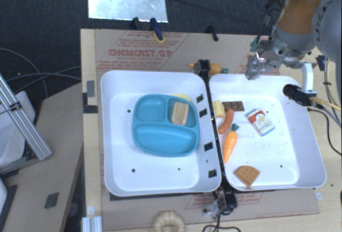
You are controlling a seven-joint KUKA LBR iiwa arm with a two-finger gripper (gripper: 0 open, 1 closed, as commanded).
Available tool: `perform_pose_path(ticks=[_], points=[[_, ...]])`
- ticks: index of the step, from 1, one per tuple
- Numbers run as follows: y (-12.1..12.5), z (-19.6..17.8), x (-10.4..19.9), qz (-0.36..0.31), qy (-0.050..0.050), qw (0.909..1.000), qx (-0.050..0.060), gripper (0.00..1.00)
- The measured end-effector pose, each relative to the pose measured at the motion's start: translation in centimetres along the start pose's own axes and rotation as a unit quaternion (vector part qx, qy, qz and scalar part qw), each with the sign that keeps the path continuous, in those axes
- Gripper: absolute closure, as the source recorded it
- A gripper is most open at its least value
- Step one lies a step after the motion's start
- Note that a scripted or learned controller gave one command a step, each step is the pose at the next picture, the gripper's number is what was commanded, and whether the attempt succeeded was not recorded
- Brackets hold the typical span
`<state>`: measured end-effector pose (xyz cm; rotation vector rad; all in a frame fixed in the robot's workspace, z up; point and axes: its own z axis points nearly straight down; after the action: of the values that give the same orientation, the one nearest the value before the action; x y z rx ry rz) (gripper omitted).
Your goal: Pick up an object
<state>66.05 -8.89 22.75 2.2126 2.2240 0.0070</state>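
My gripper hangs over the back left edge of the right bin, with nothing seen in it. Below it in that bin lie a brown chocolate bar, a pale yellow piece against the divider, a small red-orange carrot and a larger orange carrot. A red and white box sits to their right. A tan waffle rests near the front wall. The nearest item, the chocolate bar, lies in front of the gripper and slightly left of it.
The left bin holds a blue divided plate with a slice of bread in one compartment. A yellow-orange item lies behind the bins. A black fitting with cable reaches over the right bin's back right.
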Motion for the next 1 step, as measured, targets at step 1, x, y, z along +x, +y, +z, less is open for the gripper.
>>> perform_pose_path(ticks=[1], points=[[-5.13, 1.09, 1.4, 0.002, 0.0, 1.0, 0.004, 1.0]])
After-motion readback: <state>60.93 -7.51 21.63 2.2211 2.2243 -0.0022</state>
